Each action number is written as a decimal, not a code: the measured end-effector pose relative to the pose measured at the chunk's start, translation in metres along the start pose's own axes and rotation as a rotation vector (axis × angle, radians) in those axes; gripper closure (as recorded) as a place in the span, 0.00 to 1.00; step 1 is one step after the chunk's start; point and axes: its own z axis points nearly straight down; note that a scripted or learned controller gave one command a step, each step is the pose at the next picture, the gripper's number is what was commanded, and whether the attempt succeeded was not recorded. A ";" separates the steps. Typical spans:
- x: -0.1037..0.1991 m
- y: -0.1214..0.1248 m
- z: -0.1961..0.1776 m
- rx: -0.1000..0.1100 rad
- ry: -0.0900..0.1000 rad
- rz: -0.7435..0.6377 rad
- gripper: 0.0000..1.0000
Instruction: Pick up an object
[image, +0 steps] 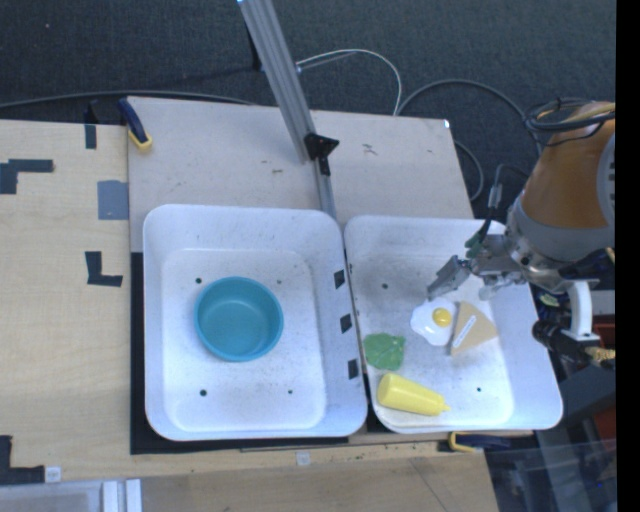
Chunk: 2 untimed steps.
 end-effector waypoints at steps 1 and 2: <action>0.000 0.000 0.000 0.000 0.000 0.000 0.00; 0.001 -0.007 0.045 0.005 0.000 0.001 0.00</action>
